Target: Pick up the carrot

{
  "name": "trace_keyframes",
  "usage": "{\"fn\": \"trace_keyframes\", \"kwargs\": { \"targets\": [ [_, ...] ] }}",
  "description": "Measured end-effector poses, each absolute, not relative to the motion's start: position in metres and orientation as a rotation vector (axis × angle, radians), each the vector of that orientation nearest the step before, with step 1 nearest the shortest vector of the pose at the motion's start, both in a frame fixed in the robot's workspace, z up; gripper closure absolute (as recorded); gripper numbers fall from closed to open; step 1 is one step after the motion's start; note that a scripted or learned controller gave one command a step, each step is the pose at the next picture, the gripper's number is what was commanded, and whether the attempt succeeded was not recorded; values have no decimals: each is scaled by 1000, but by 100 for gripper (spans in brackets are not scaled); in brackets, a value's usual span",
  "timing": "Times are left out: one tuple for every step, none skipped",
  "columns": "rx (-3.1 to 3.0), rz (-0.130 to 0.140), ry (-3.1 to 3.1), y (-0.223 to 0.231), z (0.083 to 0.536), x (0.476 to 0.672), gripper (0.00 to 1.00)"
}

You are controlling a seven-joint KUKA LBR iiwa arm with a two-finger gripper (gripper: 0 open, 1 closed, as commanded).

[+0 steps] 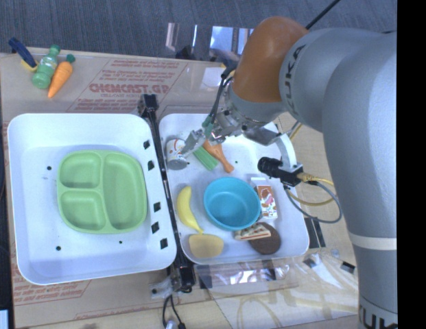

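- The carrot (218,155) is lying in the upper part of the right bin (295,157), slanting, with its green top (204,157) pointing left and its orange tip pointing down and right, toward the blue bowl (232,203); a second carrot (60,79) is lying outside the bins on the desk (123,88) at far left, well apart.
- The end effector (211,130) is hanging right over the carrot's upper end, touching or nearly so; whether it is apart, together or clamped on the carrot I cannot tell, as the wrist is masking that spot.
- A small can (175,152) is sitting just left of the green top; a banana (188,210) is lying below it; a snack packet (267,201) and a sandwich (254,234) are lying right of and below the bowl; the left bin (20,184) is holding a green tray (103,190).
- Judging the step as the grasp itself; doing it well means closing across the carrot's narrow width near its thick middle, not along its length; keeping clear of the can and the bowl rim; lifting straight up only once the carrot is sitting firmly, since a tapered body is likely to slip out.
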State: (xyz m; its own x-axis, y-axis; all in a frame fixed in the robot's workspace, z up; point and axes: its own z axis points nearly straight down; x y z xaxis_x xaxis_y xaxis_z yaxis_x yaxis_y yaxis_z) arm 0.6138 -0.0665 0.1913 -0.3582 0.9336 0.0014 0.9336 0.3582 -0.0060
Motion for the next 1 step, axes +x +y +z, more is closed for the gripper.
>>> {"fn": "trace_keyframes", "kwargs": {
  "targets": [
    [-1809,2,-2587,-162,387,634,100]
  ]
}}
